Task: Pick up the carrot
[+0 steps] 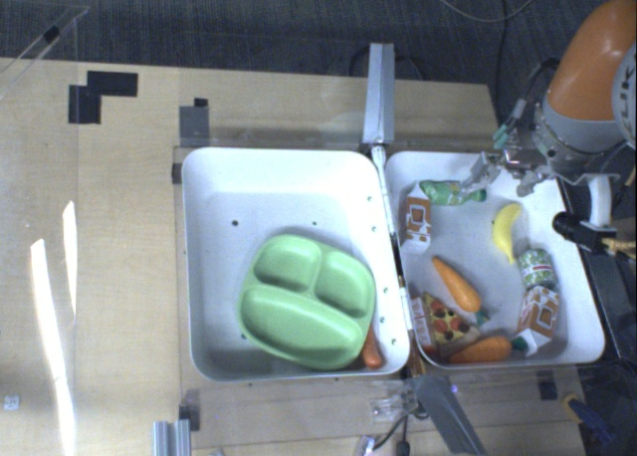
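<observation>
Orange carrot (457, 285) waits mid right bin (587, 340); the approach step is in hand.
Gripper (503, 165) hovers over the bin's far edge, its grasp impossible to tell, well apart from the carrot. Next move, I judge: travel toward the near side and descend. Open floor flanks the carrot; a banana (507, 229) and a pizza slice (448, 322) lie near.
</observation>
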Action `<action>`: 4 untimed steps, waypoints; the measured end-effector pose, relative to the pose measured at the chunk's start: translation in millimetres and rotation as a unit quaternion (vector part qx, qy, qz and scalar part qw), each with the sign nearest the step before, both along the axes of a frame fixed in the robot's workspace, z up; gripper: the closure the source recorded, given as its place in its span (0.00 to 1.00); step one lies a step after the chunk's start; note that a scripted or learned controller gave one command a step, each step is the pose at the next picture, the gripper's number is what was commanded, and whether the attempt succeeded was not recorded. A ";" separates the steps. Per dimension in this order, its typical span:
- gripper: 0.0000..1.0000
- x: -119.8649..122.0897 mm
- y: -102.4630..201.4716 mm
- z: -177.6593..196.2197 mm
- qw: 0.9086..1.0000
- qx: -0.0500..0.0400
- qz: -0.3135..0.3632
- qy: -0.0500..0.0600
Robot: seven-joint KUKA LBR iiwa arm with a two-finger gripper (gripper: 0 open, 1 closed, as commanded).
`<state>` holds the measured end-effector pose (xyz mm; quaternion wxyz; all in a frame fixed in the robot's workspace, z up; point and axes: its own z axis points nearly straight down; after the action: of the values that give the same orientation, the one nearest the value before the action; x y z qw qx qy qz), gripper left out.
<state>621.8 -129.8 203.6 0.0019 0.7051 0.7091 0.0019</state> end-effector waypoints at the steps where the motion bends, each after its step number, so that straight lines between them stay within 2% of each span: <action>1: 0.00 11.0 -36.2 33.4 0.999 -0.001 -0.049 -0.001; 2: 0.00 -78.3 18.0 -58.3 0.997 0.001 -0.078 0.001; 3: 0.00 -101.9 41.0 -114.4 0.999 0.000 -0.038 -0.004; 4: 0.00 -130.7 -8.5 -114.5 1.000 -0.001 0.013 -0.004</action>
<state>491.2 -138.3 89.1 0.0057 0.6955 0.7185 0.0041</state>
